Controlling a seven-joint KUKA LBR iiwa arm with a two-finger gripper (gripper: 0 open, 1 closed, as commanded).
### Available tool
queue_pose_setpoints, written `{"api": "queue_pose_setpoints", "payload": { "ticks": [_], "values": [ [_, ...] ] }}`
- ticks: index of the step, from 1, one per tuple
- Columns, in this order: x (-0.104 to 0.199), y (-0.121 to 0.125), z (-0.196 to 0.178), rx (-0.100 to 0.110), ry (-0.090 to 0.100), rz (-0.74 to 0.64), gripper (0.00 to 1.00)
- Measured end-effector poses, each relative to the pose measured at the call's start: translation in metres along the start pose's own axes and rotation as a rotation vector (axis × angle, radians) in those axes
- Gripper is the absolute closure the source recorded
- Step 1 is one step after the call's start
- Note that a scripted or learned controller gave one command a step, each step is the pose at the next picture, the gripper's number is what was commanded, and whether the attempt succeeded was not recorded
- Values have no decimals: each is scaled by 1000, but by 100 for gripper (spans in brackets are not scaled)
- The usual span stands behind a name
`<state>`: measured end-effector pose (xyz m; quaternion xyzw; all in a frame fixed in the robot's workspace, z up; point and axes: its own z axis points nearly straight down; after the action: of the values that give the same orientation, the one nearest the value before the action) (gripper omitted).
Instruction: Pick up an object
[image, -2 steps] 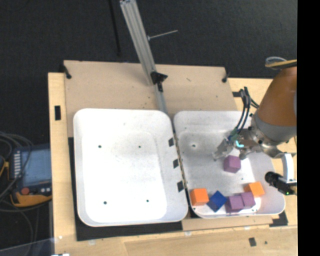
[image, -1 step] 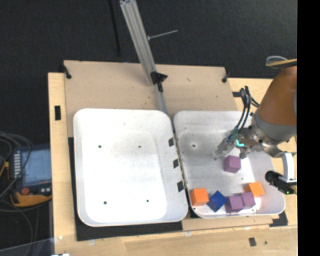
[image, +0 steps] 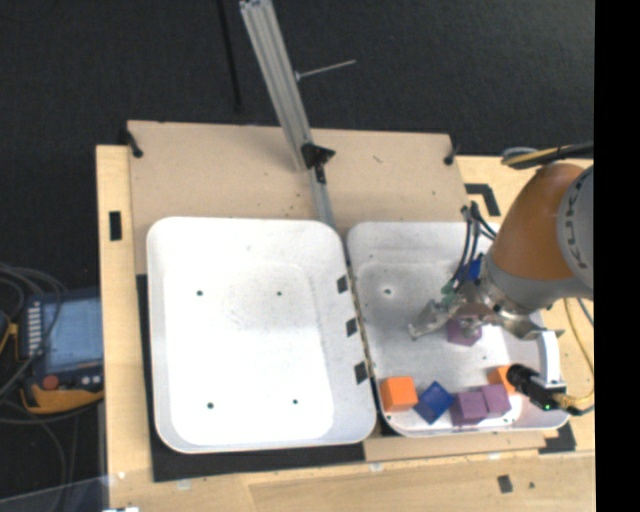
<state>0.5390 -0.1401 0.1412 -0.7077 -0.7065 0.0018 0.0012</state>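
My gripper (image: 447, 318) is low over the middle of the right bin (image: 400, 255), at the end of the grey arm with its orange band (image: 530, 235). A small purple block (image: 464, 333) sits right against the gripper's lower right side, partly hidden by it; I cannot make out whether it is held. Along the bin's near edge lie an orange cube (image: 399, 392), a blue cube (image: 434, 402) and two purple cubes (image: 470, 408) (image: 496, 400). Another orange piece (image: 497, 376) peeks out beside the arm.
The left bin (image: 250, 330) lies beside the right one, their rims meeting at the centre. A slanted metal bar (image: 285, 90) rises behind the bins. Cables and a black-and-white fitting (image: 545, 375) hang at the arm's right side.
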Motion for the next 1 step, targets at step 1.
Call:
{"api": "queue_pose_setpoints", "payload": {
  "ticks": [1],
  "values": [
    [-2,7,11,-28,-6,-2,0]
  ]
}}
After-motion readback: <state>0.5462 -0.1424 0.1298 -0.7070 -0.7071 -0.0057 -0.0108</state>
